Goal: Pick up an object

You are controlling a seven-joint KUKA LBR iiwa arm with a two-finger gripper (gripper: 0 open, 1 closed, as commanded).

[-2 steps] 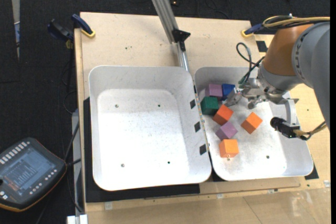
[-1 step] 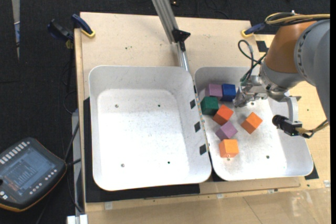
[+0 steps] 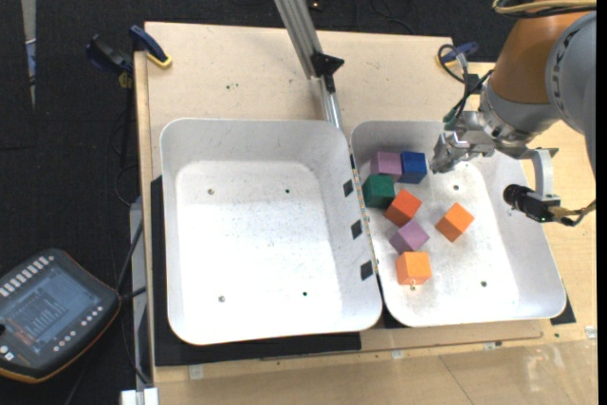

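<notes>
White right bin (image 3: 517, 285) on the bench holds seven blocks, all resting on its floor; none lifted. Fingers (image 3: 444, 162) hang just beside the blue block (image 3: 413, 166); their spread cannot be told. Grasp and lift remain.

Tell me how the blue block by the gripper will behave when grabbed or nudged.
The blue block looks like a stiff little cube with flat faces, so it should slide, not roll. It touches the purple block, so a nudge would likely shove that too. The gripper sits just beside it in the right bin; a sideways bump seems possible.
</notes>
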